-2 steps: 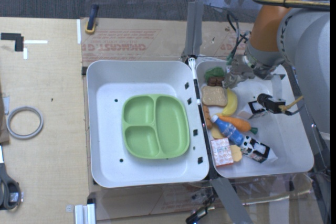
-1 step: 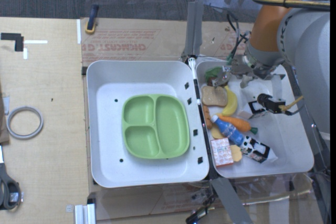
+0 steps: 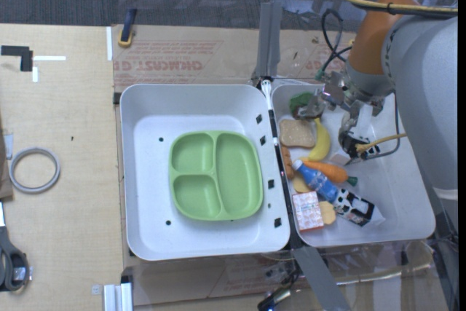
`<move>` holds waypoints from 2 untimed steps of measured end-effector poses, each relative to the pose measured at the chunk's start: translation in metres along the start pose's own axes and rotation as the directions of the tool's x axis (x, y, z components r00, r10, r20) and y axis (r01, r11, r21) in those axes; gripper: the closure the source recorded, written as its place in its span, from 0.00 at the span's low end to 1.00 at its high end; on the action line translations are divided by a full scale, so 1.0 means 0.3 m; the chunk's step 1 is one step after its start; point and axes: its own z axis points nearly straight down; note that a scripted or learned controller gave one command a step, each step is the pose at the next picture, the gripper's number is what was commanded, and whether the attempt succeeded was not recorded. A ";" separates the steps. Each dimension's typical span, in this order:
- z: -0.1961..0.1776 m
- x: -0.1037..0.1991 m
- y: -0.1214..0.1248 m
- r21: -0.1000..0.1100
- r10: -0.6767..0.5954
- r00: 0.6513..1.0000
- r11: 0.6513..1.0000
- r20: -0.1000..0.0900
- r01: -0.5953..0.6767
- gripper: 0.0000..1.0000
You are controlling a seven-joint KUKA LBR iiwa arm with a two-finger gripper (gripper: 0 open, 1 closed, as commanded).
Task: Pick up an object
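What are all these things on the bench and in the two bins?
left bin: one, white, bench centre
right bin: one, white, beside it
plate: one, green, left bin
green lump: one, green, by hand
bread slice: one, tan, right bin
banana: one, yellow, beside bread slice
carrot: one, orange, right bin
bottle: one, blue, beside carrot
packet: one, red-white, right bin's near end
carton: one, black-white, beside packet
ring: one, grey, bench's left
arm: one, grey-orange, from right
hand: one, grey, over right bin's far end

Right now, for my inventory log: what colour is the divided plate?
Light green; the divided plate shows best in the camera view.
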 end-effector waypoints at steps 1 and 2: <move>-0.034 0.002 0.007 -0.012 -0.002 1.000 1.000 0.001 0.002 1.00; -0.034 0.002 0.006 -0.012 -0.002 1.000 1.000 0.001 0.002 0.00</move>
